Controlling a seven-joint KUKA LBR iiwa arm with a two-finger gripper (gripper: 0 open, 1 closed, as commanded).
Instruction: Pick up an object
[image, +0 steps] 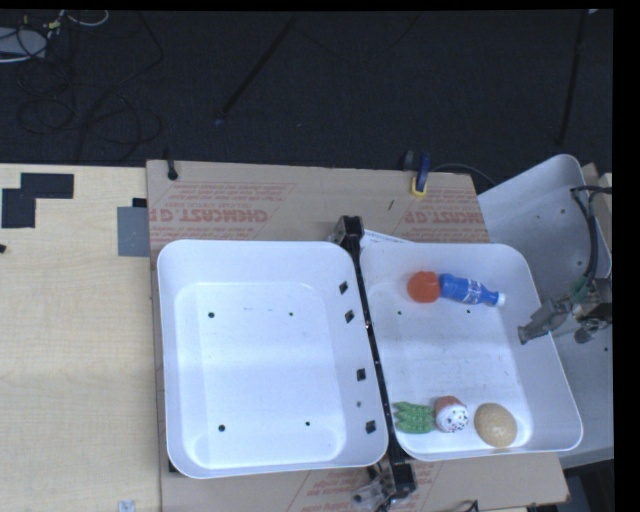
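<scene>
Light falls evenly from above, and the two shallow white plastic bins (265, 360) are the brightest surfaces, close to washed out on their floors. A soft pale sheen runs across the floor of the left bin, with faint grey shading along its near and left walls. The pale wooden bench top (70, 350) on the left is moderately lit. The far floor, dark carpet with cables (300, 80), is dim and nearly featureless. Small things in the right bin cast only short, weak shadows. The picture is slightly soft and grainy overall, with fine detail smeared at the right side.
</scene>
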